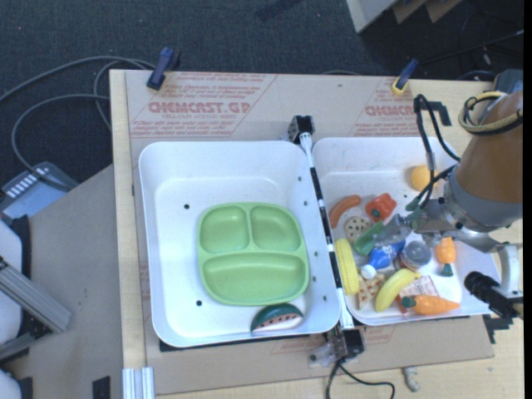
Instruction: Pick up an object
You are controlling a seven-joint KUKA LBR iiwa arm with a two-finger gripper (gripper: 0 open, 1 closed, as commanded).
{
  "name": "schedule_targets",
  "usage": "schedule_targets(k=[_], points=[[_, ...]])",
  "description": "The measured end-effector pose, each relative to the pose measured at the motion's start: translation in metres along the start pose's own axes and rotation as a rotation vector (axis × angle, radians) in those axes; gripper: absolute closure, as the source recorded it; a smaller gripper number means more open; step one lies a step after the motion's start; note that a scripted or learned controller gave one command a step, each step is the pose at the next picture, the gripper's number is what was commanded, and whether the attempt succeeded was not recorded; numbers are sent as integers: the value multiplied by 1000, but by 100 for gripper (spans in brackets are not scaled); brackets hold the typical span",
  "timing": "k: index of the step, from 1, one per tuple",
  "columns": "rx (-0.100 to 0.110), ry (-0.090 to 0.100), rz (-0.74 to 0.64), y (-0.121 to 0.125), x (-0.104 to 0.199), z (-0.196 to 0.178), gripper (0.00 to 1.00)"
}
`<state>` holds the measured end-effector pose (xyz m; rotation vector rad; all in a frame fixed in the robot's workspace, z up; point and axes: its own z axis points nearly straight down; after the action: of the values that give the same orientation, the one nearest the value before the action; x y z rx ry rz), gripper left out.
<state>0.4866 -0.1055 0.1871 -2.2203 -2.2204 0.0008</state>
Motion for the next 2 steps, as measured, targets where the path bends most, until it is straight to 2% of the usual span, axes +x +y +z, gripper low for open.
schedule_targets(k=[1,2], points=[[-5,-2,0,86,-25,95,0],[-4,-1,-1,107,-6,102,0]])
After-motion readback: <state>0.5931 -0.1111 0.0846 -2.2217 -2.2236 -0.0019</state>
